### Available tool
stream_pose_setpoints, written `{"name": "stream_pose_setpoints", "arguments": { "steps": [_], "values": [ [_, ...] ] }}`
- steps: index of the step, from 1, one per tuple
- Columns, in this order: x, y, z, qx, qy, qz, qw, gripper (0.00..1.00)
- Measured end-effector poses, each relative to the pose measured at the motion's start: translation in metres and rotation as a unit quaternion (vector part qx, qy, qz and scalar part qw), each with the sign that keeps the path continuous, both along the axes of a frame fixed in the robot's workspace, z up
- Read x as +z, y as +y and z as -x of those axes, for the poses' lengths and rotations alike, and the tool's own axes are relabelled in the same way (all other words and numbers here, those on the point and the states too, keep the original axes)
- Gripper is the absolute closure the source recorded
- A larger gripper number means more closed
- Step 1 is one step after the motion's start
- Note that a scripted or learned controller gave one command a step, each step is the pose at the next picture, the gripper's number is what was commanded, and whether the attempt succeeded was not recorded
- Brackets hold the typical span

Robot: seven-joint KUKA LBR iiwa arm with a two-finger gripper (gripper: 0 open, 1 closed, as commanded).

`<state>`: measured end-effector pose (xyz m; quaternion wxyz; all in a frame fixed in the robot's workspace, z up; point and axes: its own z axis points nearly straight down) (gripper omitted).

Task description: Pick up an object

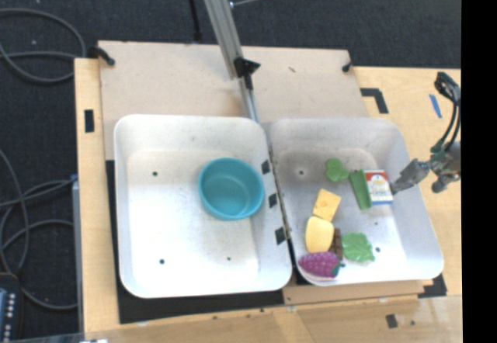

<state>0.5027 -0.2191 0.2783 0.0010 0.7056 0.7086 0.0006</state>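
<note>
Lying in the right bin (404, 149) w/ other items: small white-and-red box (378, 187) beside a green stick (359, 189), yellow blocks (321, 223), purple grapes (319, 262), green pieces at 6 o'clock. Hand (409, 174) sat at box's 3 o'clock, over the bin's rim; open or closed, couldn't tell. Teal bowl (231, 188) sat in left bin (155, 147) on the worktop (404, 93).
</note>
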Motion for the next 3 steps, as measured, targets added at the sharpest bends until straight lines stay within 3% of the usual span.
{"name": "stream_pose_setpoints", "arguments": {
  "steps": [1, 3],
  "values": [
    [0.0, 0.0, 0.0, 0.0, 0.0, -0.0001, 1.0, 0.0],
    [-0.107, 0.005, -0.002, -0.003, 0.003, 0.0003, 1.0, 0.0]
  ]
}}
